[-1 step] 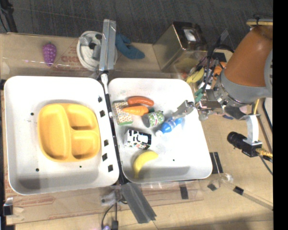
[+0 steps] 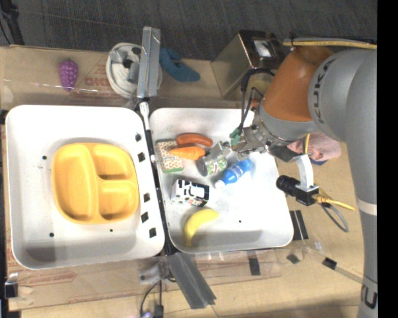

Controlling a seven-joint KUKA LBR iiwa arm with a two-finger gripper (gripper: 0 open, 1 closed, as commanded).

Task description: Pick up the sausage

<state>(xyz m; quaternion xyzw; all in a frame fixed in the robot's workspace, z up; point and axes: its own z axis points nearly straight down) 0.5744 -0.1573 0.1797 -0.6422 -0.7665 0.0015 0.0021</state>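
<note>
The sausage is a reddish-brown link lying flat near the back of the right bin. An orange carrot lies just in front of it and touches it. My gripper is low in the bin, to the right of the carrot and a little in front of and right of the sausage, apart from it. Its tip is mixed up with a small green-and-white item, so its state is unclear. A blue bottle lies right beside the gripper.
The right bin also holds a patterned box, a black-and-white item and a banana. A yellow divided plate sits in the left bin. Purple grapes and a blue cloth lie behind the bins.
</note>
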